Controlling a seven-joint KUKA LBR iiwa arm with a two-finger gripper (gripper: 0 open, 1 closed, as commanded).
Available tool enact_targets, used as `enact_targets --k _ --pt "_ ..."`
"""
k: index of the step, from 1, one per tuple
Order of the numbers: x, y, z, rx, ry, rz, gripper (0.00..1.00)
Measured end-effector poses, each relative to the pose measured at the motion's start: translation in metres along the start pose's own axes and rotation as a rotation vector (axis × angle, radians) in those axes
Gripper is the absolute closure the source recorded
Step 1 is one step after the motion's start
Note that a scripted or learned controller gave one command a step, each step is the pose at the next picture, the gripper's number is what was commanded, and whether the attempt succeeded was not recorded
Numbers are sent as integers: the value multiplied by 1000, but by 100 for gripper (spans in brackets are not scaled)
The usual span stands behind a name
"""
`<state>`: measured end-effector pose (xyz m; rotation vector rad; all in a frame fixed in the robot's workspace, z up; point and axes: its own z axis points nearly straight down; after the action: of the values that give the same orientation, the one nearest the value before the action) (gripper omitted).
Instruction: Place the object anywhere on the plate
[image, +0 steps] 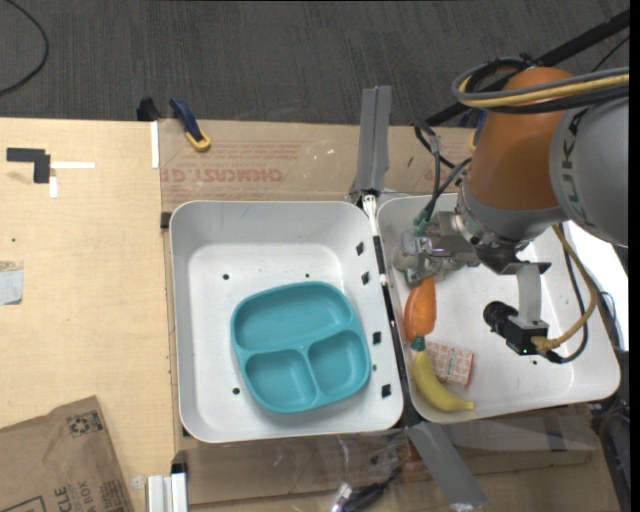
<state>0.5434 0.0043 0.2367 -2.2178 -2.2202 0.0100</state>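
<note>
- The gripper (432, 250) hangs in the upper left part of the right bin (590, 375), right of frame centre, under the grey-and-orange arm (530, 140); whether it is wide, narrow or gripping anything cannot be told from this slant.
- Just below it lies the carrot (421, 308), upright in the frame along the bin's left wall, its top end very near the gripper.
- Lower down sit a small printed packet (452, 364) and a banana (436, 388).
- In the left bin (200, 300), at centre frame, the teal plate (300, 345) with three compartments lies bare.
- The step in hand looks like the pick, likely of the carrot, with nothing on the plate so far.
- Next calls for a secure grasp, a lift over the wall between the bins, and a release over the plate.
</note>
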Motion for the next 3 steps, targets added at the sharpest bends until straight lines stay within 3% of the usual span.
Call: enact_targets --k 1,2,3 --pt "62 -34 29 0 0 -247 100" --pt "57 -64 28 0 0 -343 100" --pt "45 -65 49 0 0 -393 100"
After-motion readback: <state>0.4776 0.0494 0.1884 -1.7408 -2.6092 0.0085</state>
